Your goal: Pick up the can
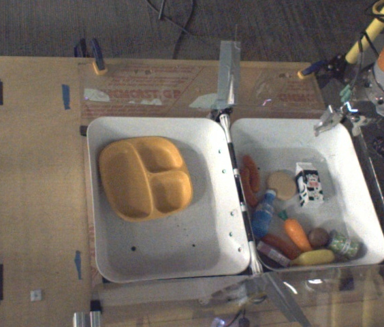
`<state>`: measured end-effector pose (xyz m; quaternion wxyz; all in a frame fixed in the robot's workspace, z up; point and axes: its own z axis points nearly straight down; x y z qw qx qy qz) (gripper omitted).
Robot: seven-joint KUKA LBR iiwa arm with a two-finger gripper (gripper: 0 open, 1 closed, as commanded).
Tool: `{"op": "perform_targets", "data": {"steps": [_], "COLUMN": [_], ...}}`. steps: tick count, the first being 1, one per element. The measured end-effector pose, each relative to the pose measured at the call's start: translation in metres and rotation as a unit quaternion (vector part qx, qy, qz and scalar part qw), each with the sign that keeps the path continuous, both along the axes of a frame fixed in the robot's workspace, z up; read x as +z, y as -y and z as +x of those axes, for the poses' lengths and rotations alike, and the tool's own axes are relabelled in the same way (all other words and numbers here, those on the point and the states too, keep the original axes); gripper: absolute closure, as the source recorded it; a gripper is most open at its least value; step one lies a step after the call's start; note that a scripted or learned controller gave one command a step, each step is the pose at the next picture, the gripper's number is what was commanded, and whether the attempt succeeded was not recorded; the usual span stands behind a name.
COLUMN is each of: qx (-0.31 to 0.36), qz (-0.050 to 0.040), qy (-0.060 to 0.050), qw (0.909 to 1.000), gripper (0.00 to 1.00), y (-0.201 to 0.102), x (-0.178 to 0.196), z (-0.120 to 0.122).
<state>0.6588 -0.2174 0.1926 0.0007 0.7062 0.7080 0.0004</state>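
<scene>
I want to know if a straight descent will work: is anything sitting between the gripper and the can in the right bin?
Nothing lies on top of the can, but the gripper is at the right bin's far corner. The can is wedged between a brown ball and the rim.

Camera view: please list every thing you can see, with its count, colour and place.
Bins: 2, white, side by side on the bench
Tray: 1, yellow, three compartments, left bin
Carton: 1, black-and-white, right bin
Bottle: 1, blue, right bin
Carrot: 1, orange, right bin
Banana: 1, yellow, right bin, near edge
Can: 1, greenish, right bin, near right corner
Hot dog: 1, red, right bin, left wall
Tool: 1, grey, above right bin's far right corner
</scene>
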Motion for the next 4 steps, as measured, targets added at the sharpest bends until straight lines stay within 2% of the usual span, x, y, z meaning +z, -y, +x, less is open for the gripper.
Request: {"op": "perform_targets", "data": {"steps": [1, 2, 3, 4], "qx": [-0.055, -0.277, -0.35, -0.432], "qz": [0.0031, 0.0051, 0.0061, 0.0079], "qy": [0.002, 0.021, 0.023, 0.021], "qw": [0.9985, 0.9607, 0.9365, 0.9015], "gripper": [0.0, 0.0, 0.0, 0.0], "y": [-0.004, -0.011, -0.007, -0.007], "x": [-0.07, -0.086, -0.085, -0.086], "z": [-0.034, -0.055, -0.097, -0.118]}}
